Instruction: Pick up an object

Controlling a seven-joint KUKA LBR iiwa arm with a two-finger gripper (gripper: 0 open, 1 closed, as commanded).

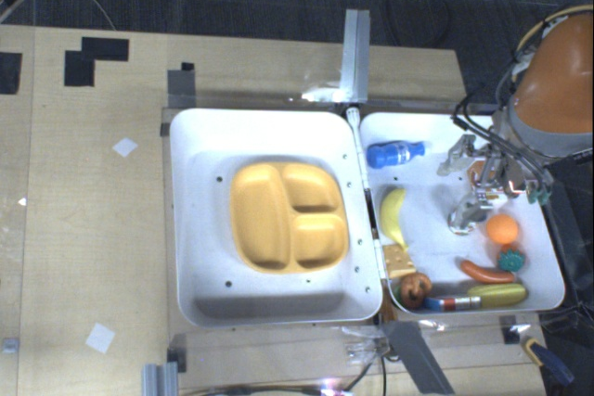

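several small objects lie in the right bin (557,292): a blue bottle (394,153) near its far left corner, a banana (393,214) along its left edge, an orange ball (502,229) toward its right edge, and a red sausage (486,271), a yellow piece (497,295) and a brown fruit (414,288) along its near edge. the gripper (469,190) hangs over the middle of that bin, fingers spread and gripping nothing. the left bin (200,199) carries a yellow divided tray (286,216) at its centre.

I see my gripper (461,188) spread open above the right white bin (436,199), near a small orange ball (502,229) and blue plastic bottle (393,153).
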